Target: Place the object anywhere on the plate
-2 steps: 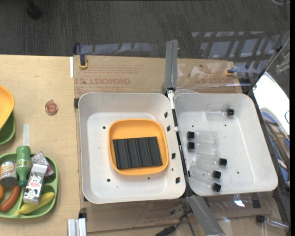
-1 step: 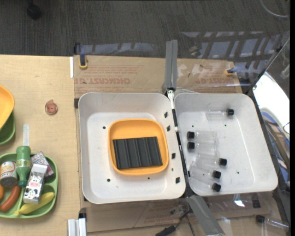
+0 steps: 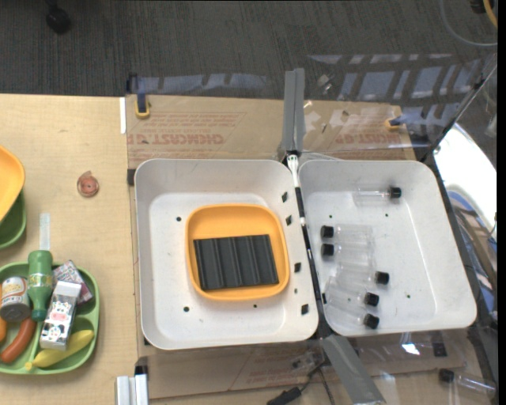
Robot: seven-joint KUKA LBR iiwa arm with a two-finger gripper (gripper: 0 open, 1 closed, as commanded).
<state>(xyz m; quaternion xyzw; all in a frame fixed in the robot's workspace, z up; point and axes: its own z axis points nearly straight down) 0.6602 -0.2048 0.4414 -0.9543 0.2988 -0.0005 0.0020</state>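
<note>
A dark grey carpet floor (image 3: 198,39) runs across the top, with a black wheel (image 3: 57,17) at its upper left corner. Below it the counter (image 3: 63,150) is pale wood on the left, while brown cardboard (image 3: 205,130) printed with red letters covers its middle and right, with a grey metal post (image 3: 293,111) rising from it and a small yellow clamp (image 3: 141,107) at the cardboard's upper left corner. Bright light falls on the far right edge, where clear plastic sheeting (image 3: 466,158) glares white.
</note>
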